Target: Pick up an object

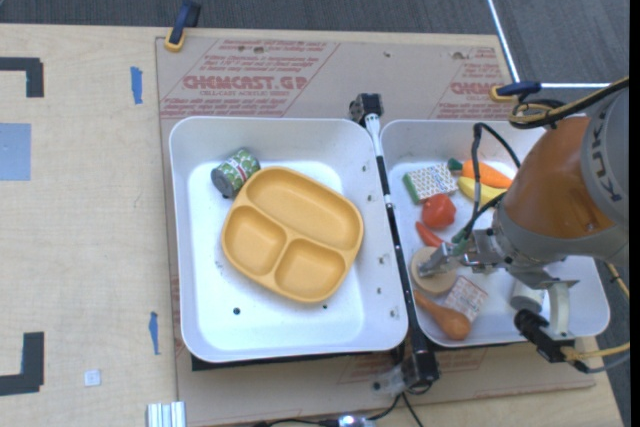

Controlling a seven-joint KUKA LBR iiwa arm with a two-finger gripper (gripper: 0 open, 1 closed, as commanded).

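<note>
Two shallow white plastic bins sit side by side on a printed cardboard sheet point(270, 75) laid over a pale wood bench point(70, 245).

Left bin point(190, 245): a smooth, yellow, rounded tray point(292, 233) with three compartments lies tilted across the middle. Just beside its upper left corner lies a small can point(235, 172) with a green patterned label, on its side.

Right bin point(590, 310): a cluster of small items. A flat green-and-white checked packet point(431, 182), a red pepper-like piece point(438, 211), a yellow and orange piece point(482, 177) near the far wall, an orange carrot-shaped piece point(446, 318) at the near wall, and a pale wrapped packet point(466, 296) touching it.

Arm: grey body with the orange band point(555, 185) reaches in from the right, wrist low over the right bin. The gripper point(438, 260) points left, down among the items by the bin's left wall, over a tan round object that is hard to identify. Whether the gripper is open or clamped on anything cannot be told. The arm hides the bin's right middle.
</note>
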